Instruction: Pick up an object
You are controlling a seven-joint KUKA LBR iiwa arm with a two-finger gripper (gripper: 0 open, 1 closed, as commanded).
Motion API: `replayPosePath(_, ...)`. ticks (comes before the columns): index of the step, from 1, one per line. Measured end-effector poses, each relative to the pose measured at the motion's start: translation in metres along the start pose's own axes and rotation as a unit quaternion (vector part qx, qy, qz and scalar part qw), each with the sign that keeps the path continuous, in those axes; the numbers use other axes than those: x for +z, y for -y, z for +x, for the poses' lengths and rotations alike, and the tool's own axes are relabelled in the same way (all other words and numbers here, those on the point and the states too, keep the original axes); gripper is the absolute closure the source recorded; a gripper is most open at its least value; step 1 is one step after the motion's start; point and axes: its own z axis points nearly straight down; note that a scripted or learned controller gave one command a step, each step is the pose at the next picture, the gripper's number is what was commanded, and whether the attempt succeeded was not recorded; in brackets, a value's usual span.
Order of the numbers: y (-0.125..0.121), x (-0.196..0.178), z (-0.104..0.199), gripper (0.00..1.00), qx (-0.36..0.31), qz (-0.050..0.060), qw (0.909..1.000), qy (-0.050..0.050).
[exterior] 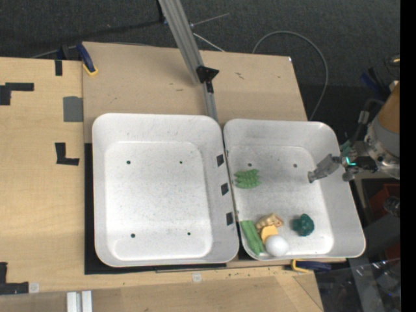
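The right bin (325, 135) holds several small things. A green ridged piece (247, 179) lies near its left side. Along the front wall sit a green strip (251, 236), a tan lumpy piece (268, 224), a white ball (277, 246) and a dark teal lump (302, 225). My gripper (323, 168) hangs at the bin's right edge, above and to the right of the teal lump, with nothing visibly held. Only one grey finger tip stands out clearly.
The left bin (104, 135) lies beside the right one on the wooden bench (39, 174). A grey metal pole (185, 34) slants down to the bins' back junction. A blue-and-yellow clamp (88, 60) sits at the bench's back left.
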Motion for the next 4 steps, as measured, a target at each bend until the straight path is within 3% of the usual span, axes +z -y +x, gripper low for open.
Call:
replayPosePath(2,0.000,0.108,-0.009,0.00,0.001,0.003,1.0000,-0.001)
replayPosePath(3,0.000,0.143,-0.009,0.00,0.000,0.000,1.0000,0.001)
replayPosePath(4,0.000,0.132,-0.008,1.00,0.000,0.000,1.0000,0.000)
